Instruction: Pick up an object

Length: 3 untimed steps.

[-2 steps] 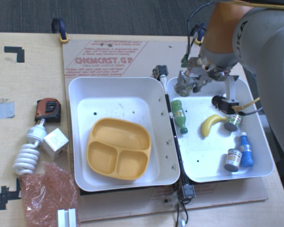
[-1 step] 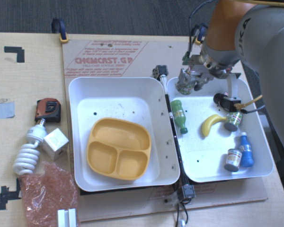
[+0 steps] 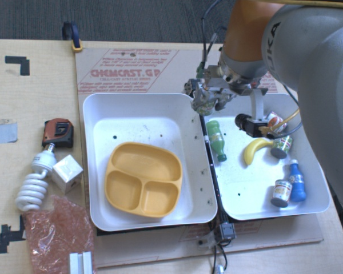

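Observation:
My gripper [image 3: 204, 103] hangs over the divide between the two bins, at their far end. Just below it in the right bin [image 3: 257, 207] a green bottle [image 3: 217, 140] lies on its side. A yellow banana [image 3: 256, 149] lies to the right of the bottle. Further right are a small can [image 3: 282, 146] and a red and white can [image 3: 272, 120], partly hidden by the wrist. A blue bottle [image 3: 297, 182] and a small jar [image 3: 281, 193] stand near the bin's front right corner.
The left bin [image 3: 97, 153] holds a yellow divided plate [image 3: 143, 178]. Left of the bins on the bench lie a tape measure [image 3: 58, 132], a spiral light bulb [image 3: 35, 181], a white cube [image 3: 67, 170] and a crinkled pink bag [image 3: 57, 233].

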### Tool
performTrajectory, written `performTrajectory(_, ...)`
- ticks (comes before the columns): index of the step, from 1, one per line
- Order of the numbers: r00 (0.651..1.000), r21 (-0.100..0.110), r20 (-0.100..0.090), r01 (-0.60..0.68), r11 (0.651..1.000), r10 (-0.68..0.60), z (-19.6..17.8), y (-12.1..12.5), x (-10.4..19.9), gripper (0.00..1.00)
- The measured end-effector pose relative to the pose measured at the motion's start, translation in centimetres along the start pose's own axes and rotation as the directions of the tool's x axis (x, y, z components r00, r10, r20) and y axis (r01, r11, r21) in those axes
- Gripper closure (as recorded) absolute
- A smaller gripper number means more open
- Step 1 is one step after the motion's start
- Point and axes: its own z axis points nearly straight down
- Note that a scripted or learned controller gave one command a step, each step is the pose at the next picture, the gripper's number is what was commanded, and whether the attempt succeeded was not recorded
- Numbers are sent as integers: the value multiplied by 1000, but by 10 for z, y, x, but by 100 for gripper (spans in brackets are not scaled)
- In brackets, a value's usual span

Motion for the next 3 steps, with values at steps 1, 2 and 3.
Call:
performTrajectory(1, 1000, -1, 1, 2, 1000, -2, -10, 1, -1, 100)
performTrajectory(2, 1000, 1, 0, 0, 1000, 0, -24, 15, 79, 100)
performTrajectory(3, 1000, 1, 0, 0, 1000, 0, -18, 15, 162, 100)
